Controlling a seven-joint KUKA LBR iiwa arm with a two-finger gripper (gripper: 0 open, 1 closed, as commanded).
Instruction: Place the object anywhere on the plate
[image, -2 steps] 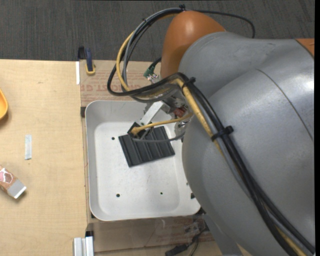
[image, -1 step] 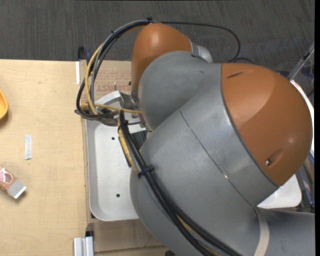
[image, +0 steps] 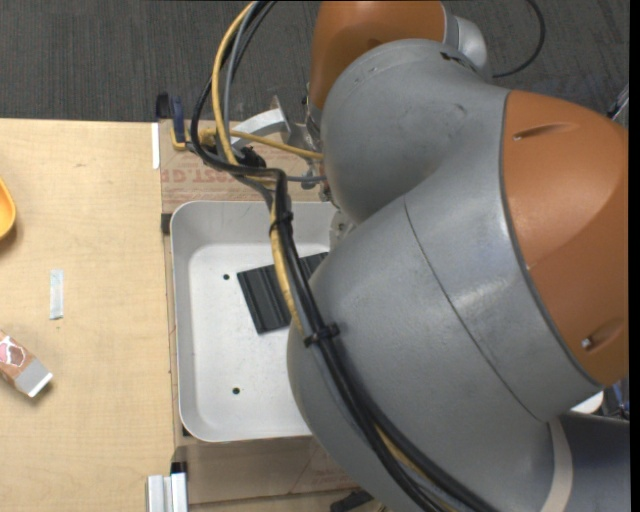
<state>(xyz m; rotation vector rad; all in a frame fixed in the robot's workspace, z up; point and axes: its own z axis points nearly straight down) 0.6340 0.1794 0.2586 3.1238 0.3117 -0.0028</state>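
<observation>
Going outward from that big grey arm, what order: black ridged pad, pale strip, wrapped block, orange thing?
1. Black ridged pad, in the white bin.
2. Pale strip and wrapped block, on the wood: too close to call.
3. Orange thing, far left edge.

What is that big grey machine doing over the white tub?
A grey and orange robot arm leans over a shallow white bin, hiding most of it. A black ribbed object lies on the bin floor, partly behind the arm's cables. The arm's bulk covers whatever it is working on. On the wooden bench to the left lie a few small items.
</observation>
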